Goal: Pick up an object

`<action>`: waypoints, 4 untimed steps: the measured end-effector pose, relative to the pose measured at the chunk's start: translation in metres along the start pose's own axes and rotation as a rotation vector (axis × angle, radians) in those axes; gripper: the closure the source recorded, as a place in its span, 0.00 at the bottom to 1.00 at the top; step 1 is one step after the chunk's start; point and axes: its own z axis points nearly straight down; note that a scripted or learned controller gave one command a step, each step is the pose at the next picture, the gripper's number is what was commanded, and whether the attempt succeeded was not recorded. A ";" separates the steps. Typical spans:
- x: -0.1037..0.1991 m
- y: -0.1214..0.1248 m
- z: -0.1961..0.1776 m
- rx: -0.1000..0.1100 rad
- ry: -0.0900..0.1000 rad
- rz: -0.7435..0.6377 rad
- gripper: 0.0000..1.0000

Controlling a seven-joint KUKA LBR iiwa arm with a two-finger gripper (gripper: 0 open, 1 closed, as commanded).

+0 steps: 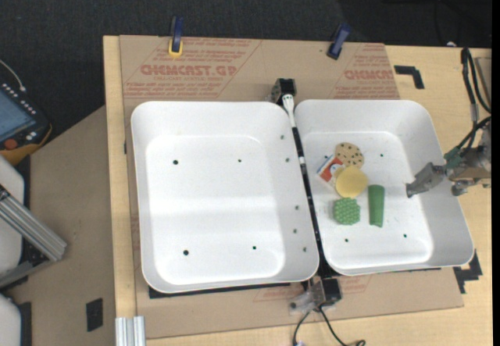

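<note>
Several small objects lie bunched in the middle of the right bin (pixel 406 122). A tan speckled cookie-like disc (pixel 348 154) is farthest back. A small red, white and blue piece (pixel 326 169) lies just left of a yellow round piece (pixel 351 183). In front of those are a green textured round piece (pixel 347 212) and a green stick-shaped piece (pixel 376 205). My gripper (pixel 419 181) reaches in low over the right bin's right side, a short way right of the green stick and apart from every object. Nothing shows in its grasp.
The left bin (pixel 156 133) sits beside the right one, their rims meeting along a black strip (pixel 301 173). Both rest on a cardboard sheet (pixel 234 63) held by clamps (pixel 176 36) at the back. Cables (pixel 473 102) hang at the right edge.
</note>
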 end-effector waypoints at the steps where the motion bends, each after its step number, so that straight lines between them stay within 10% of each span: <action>1: 0.119 -0.002 0.013 0.004 0.006 -0.012 0.00; 2: 0.060 0.059 -0.185 -0.024 -0.008 0.000 0.00; 3: 0.056 0.000 -0.316 -0.020 -0.004 0.000 0.00; 4: 0.058 0.003 -0.318 -0.007 -0.004 -0.001 1.00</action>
